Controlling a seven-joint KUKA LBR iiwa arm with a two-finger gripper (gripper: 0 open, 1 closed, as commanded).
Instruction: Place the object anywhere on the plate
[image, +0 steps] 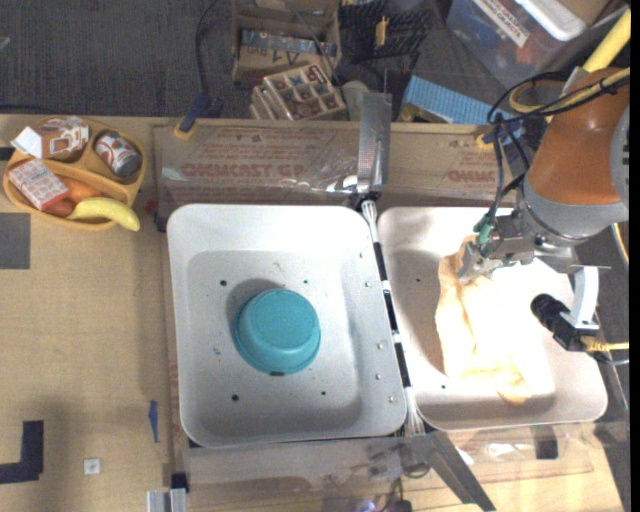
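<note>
A round teal plate (278, 330) lies in the middle of the left white bin (200, 240). In the right bin (575, 400) there is a limp, pale yellow cloth-like object (468, 330). Its lower end rests near the bin's front at the centre, and its upper end rises to my gripper (474, 256). The gripper hangs over the back left part of the right bin, below the orange band of the arm. It looks shut on the object's top edge. It is well to the right of the plate, across the wall between the bins.
A metal divider (385, 300) separates the two bins. A black and white fitting (565, 315) juts from the arm over the right bin. A yellow tray of toy food (70, 180) sits at the far left. Cardboard (270, 160) lines the back.
</note>
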